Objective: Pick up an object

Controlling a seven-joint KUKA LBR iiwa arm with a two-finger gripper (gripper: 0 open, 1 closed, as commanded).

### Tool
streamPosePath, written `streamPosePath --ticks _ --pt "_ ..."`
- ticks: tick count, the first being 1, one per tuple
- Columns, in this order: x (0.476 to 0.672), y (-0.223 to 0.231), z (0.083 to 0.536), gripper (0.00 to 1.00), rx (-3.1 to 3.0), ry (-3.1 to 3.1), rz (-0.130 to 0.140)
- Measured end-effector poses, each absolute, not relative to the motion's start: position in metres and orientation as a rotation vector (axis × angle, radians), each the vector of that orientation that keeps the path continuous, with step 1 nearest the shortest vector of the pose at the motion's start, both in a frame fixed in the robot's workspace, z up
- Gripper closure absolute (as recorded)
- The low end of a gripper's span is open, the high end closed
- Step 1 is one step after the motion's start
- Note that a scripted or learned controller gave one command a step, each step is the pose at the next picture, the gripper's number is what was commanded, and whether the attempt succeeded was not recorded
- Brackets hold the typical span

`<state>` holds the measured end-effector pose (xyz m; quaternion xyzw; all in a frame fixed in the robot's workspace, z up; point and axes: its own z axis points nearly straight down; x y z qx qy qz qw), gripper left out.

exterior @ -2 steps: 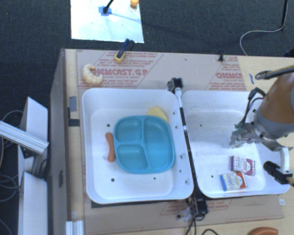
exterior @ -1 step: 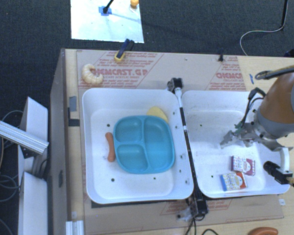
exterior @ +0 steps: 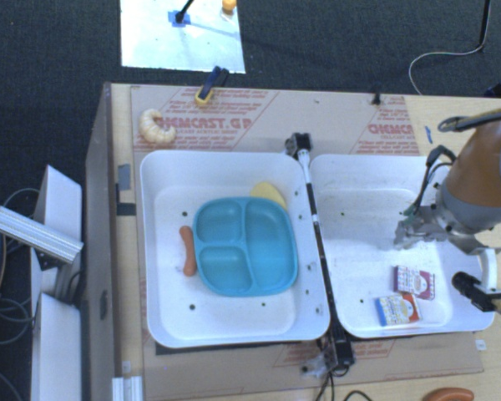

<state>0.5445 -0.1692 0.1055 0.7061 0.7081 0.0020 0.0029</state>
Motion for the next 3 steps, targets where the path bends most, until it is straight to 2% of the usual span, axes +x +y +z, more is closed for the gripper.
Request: streamPosePath --ticks 1,2,3 --pt "0.544 -0.169 0.105 0.00 2.214 2.221 0.006" --pt "0.545 -0.169 0.116 1.00 2.212 2.220 0.009" --pt "0.578 -0.207 0.130 1.00 2.217 2.221 0.001"
